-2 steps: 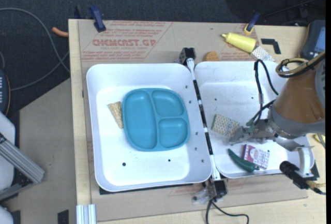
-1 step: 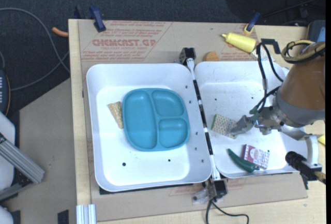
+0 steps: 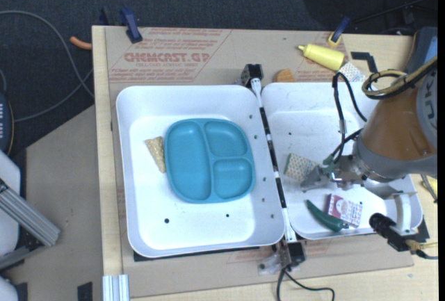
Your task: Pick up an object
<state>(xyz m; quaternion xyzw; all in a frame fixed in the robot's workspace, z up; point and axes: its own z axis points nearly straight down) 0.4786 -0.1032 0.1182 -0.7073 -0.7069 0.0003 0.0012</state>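
Down in the right bin, pincer over a patterned scrap

Right now the small patterned, tan-and-white wedge-shaped piece [image 3: 299, 165] lies on the floor of the right white bin [image 3: 306, 108], close to the divider between the two bins. The pincer [image 3: 314, 178] sits just beside it, low over the bin floor, and from where I stand I cannot tell whether its fingers are apart or together, nor whether they touch the piece. Just below, a green curved tool-like object [image 3: 324, 215] lies next to a small red-and-white printed packet [image 3: 344, 208]. The grey arm with its orange band [image 3: 395, 127] reaches in from the right. Across the divider, the left white bin [image 3: 139, 216] holds a blue three-compartment plastic plate [image 3: 208, 158], with a tan textured scrap [image 3: 156, 149] tucked at its left edge. On the brown surface [image 3: 174, 53] behind lies a yellow bottle-like object [image 3: 321, 54].
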